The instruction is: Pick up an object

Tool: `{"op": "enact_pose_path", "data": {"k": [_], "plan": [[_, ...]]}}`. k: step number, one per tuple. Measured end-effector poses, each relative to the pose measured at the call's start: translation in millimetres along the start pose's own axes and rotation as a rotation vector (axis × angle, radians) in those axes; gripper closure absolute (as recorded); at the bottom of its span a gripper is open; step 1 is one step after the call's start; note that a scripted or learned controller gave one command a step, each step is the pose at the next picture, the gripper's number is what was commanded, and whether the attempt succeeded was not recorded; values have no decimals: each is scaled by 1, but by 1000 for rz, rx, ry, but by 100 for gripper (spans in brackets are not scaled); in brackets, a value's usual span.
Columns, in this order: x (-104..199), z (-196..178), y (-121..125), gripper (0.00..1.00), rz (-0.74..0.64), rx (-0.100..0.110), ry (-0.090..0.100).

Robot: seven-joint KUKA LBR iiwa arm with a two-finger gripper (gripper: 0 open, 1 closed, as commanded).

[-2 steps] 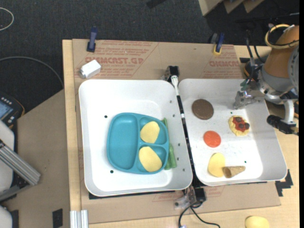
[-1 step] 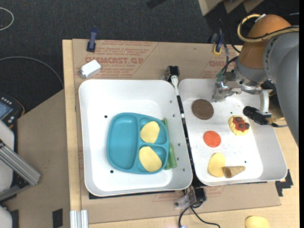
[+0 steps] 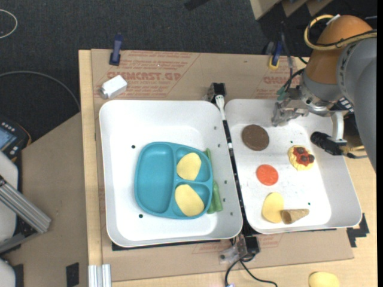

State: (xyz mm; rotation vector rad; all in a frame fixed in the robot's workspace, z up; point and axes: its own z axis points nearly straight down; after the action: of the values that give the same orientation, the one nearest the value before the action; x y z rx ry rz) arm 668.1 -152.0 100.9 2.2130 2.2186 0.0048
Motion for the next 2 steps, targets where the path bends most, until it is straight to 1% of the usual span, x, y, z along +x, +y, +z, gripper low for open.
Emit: {"op": "enact_pose_path", "data": {"k": [2], "plan": [[0,-21,2,100,-2,-7,-4]]}}
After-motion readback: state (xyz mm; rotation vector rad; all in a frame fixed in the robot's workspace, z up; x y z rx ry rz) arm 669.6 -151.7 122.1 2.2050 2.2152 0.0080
